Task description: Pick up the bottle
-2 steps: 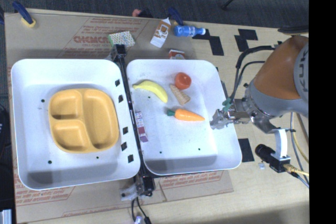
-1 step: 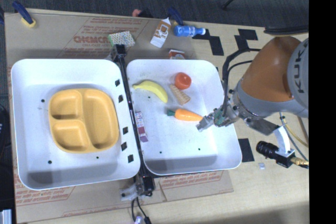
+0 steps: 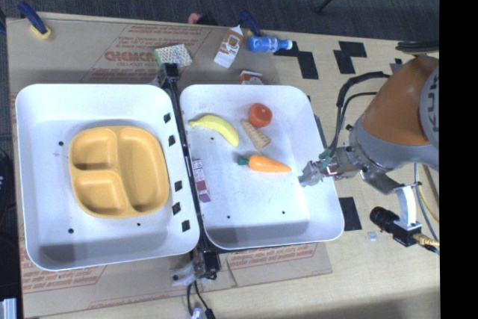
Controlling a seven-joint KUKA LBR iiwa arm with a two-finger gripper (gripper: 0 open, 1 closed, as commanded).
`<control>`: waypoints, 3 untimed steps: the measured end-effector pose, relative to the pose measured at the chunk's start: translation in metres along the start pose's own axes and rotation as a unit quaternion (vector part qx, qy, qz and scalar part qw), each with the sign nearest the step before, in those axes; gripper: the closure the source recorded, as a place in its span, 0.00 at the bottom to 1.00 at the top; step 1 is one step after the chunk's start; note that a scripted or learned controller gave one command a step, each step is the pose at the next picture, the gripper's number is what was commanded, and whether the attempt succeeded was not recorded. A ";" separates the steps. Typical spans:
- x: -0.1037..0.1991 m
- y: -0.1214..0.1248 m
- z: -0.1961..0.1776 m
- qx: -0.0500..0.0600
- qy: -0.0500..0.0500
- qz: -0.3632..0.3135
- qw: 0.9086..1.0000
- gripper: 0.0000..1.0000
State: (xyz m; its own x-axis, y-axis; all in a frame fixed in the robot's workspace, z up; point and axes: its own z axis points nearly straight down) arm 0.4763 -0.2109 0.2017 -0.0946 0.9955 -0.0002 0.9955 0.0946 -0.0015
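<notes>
Nearest the camera, along the bottom edge, runs the brown cardboard sheet (image 3: 276, 259) under both bins, printed with red lettering too small to read there; the same red print shows at the top left, where a word starting "CHEM" can be made out, the rest unclear.

Going from the left, a blue-and-yellow clamp (image 3: 33, 19) grips the far left corner of the cardboard. The left bin (image 3: 30, 183) holds a yellow three-compartment plate (image 3: 118, 170), lying flat in its middle. Behind this bin's far right corner sits a small patterned green-and-white packet (image 3: 172, 54).

The right bin (image 3: 254, 224) holds a banana (image 3: 216, 128) near its far left, a red tomato-like ball (image 3: 260, 114), a short tan block (image 3: 256, 135) just in front of it, and an orange carrot (image 3: 264, 164) with a green top, lying on the floor near the middle. A small label strip (image 3: 200, 177) lies by the bin's left wall, its writing illegible.

Behind the right bin on the table (image 3: 358, 78) are a small white-and-brown carton (image 3: 228, 45), its print unreadable, and the blue bottle (image 3: 263, 44), lying on its side outside both bins.

The hand (image 3: 313, 173) hovers at the right bin's right rim, well apart from the bottle; whether its fingers are parted cannot be told, and nothing is seen between them.
</notes>
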 end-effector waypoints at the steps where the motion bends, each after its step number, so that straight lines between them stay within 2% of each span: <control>1: 0.000 0.000 -0.003 0.000 0.000 -0.037 0.999 1.00; 2: 0.000 0.000 -0.009 -0.001 0.000 -0.158 0.987 1.00; 3: 0.000 0.000 -0.008 0.000 0.000 -0.174 0.985 1.00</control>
State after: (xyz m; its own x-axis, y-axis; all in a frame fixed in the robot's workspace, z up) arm 0.4767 -0.2107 0.2099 -0.4302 0.9027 0.0009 0.9027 0.4302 -0.0008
